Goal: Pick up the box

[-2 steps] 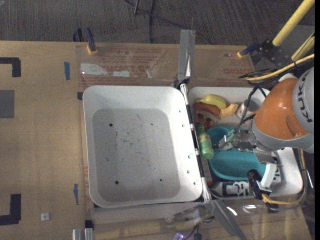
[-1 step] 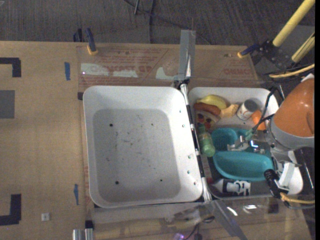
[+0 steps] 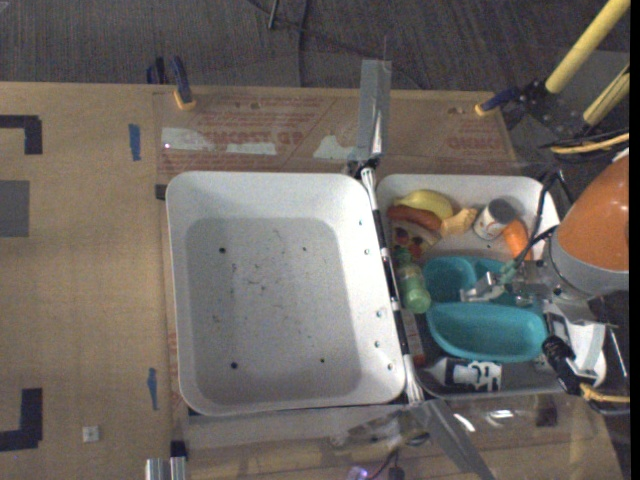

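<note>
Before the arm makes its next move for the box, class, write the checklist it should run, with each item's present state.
1. Box located among the right bin items: cannot tell; none reads clearly as a box.
2. Gripper over the right bin: ok, above the teal bowls.
3. Gripper holding something: cannot tell.
4. Clutter around the gripper: not ok; banana, green bottle and cup crowd it.
5. Left bin in reach for a drop: cannot tell.
</note>
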You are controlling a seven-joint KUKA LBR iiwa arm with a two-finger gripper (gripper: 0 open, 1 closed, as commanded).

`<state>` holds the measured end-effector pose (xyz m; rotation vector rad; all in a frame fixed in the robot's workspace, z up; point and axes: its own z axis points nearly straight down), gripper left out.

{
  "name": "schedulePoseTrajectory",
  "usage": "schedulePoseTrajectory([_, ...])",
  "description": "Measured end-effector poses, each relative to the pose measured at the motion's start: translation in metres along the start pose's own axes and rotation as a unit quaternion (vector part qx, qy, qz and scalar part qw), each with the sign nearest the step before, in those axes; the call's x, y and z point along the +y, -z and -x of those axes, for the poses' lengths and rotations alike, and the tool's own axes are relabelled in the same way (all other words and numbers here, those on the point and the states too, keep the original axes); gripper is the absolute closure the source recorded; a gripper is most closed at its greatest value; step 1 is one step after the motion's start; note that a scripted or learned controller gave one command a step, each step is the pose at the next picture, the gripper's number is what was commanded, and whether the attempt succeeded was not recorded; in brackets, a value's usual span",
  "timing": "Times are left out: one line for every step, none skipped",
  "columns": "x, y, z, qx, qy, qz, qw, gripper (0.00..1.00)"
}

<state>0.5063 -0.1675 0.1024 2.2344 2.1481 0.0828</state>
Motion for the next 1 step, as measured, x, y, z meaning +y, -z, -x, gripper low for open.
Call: schedulePoseTrajectory([0.0201,-0.0053,0.0046,0.005,-0.025,-0.016,0.9995,0.00])
